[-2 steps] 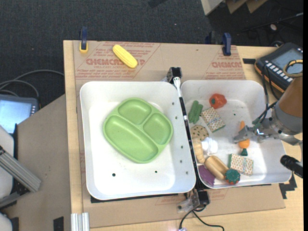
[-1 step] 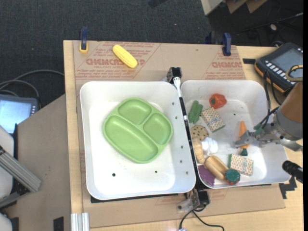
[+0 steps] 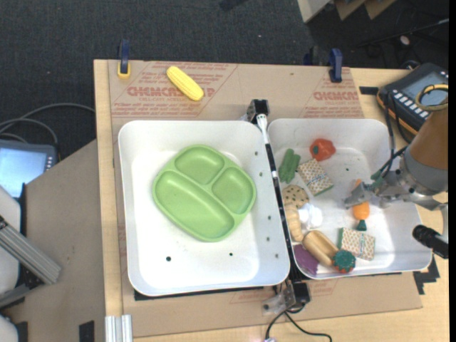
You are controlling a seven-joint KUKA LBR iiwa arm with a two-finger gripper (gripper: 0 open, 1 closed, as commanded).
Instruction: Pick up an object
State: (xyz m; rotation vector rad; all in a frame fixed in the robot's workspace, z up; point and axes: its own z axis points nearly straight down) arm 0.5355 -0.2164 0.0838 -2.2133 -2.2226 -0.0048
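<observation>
Left bin [image 3: 135, 191]: we see a green divided plate [image 3: 204, 191] lying flat in the middle, nothing else with it.
Worktop [image 3: 107, 120]: a yellow toy corn cob [image 3: 184, 83] rests outside the bins, near the far left corner.
Right bin [image 3: 399, 262]: it carries the clutter: a green pod [image 3: 288, 165], a red-orange toy [image 3: 322, 148], a patterned block [image 3: 314, 176], a round cracker [image 3: 292, 194], a bread roll [image 3: 319, 245], a purple piece [image 3: 306, 261] and a second patterned block [image 3: 357, 243].
Task's thing: we judge the likeliest target to be the small orange piece [image 3: 362, 209], sitting on the bin floor towards the right side, just beside the tool tip.
Tool [image 3: 365, 192]: low over the right bin; we cannot tell how wide it stands or whether it grips anything (the tip is too small and blurred).
Progress: nothing looks lifted clear of the bin, so we judge the pick as not yet done; closing, lifting and confirming a hold are left.
In the way: the second patterned block and a small dark green bit [image 3: 361, 225] crowd the orange piece, so a stray contact seems possible.
</observation>
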